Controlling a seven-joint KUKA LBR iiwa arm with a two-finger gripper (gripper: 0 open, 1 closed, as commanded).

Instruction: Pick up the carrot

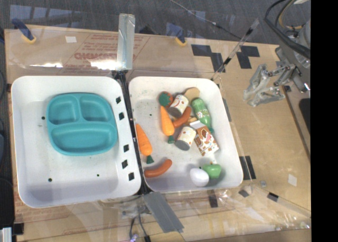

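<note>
1. So far nothing is picked: the gripper (262,89) hangs over the bench right of the right bin (228,148), well apart from its contents; its fingers look spread and bare, though small in view.
2. Left to do: reach, close, lift; the carrot (167,121) lies among toys mid-bin.

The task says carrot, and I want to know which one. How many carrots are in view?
2. One carrot lies at the right bin's left wall; another sits in the toy pile, where more may be hidden.
</note>
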